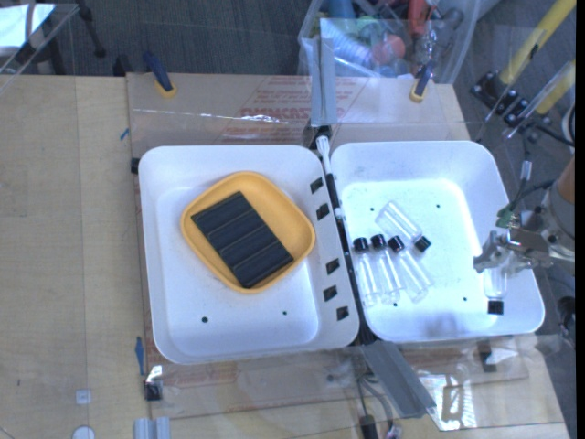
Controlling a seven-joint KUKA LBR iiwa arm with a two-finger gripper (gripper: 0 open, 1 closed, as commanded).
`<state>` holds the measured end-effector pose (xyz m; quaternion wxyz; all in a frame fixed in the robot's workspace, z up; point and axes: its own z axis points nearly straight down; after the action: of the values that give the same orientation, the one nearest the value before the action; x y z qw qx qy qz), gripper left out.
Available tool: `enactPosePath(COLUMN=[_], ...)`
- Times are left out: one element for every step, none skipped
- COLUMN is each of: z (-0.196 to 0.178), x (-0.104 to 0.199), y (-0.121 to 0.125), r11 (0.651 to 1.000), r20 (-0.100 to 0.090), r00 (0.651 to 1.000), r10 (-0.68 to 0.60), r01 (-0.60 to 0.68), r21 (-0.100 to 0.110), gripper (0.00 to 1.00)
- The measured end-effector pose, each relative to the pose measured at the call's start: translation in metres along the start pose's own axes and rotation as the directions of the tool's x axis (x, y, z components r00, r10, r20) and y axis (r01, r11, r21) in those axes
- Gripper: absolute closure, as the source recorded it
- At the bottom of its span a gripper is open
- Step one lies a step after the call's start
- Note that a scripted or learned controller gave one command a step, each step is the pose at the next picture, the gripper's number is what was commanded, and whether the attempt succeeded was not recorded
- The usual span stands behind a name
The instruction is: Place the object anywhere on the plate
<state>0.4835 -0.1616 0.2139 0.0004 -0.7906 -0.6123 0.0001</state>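
Red print ran across the clear plastic sheet [274, 99] behind the white bins [164, 245], too blurred to read.

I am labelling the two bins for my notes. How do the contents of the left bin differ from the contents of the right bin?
The left bin holds one yellow plate with a dark ridged block on it. The right bin holds several clear tubes with black caps.
The plate is large and opaque. The tubes are small and see-through.
The plate sits near its bin's middle, and so do the tubes.
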Motion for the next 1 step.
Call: enactPosePath(z=[0.0], x=[0.0], y=[0.0], r11=[1.0], r20=[0.0], r00=[1.0], r10=[0.0], r01=[0.0], r21=[0.0], gripper=[0.0])
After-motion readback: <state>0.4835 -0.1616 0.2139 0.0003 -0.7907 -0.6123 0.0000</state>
